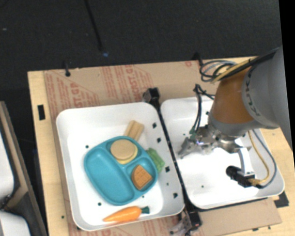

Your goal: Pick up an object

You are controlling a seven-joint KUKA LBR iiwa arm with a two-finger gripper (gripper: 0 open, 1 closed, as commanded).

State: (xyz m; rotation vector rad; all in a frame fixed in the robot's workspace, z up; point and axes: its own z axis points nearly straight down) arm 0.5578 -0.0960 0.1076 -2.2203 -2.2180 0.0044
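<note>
The left bin (pixel 72 148) holds a blue divided plate (pixel 109 178) with a round tan biscuit (pixel 124 150) and a brown toast piece (pixel 141 177) on it. A tan wooden block (pixel 134 129) lies past the plate's far edge. A green piece (pixel 156 159) pokes out at the plate's right side. An orange carrot (pixel 124 214) lies by the bin's near wall. My gripper (pixel 187 147) hangs over the left part of the right bin (pixel 217 196), close to the divider, with nothing seen in it.
The grey arm with its orange band (pixel 234 104) covers the right bin's far right part. A black cable end (pixel 240 176) dangles over that bin's floor. Black clips (pixel 150 95) sit along the divider between the bins. A cardboard sheet (pixel 82 85) underlies both bins.
</note>
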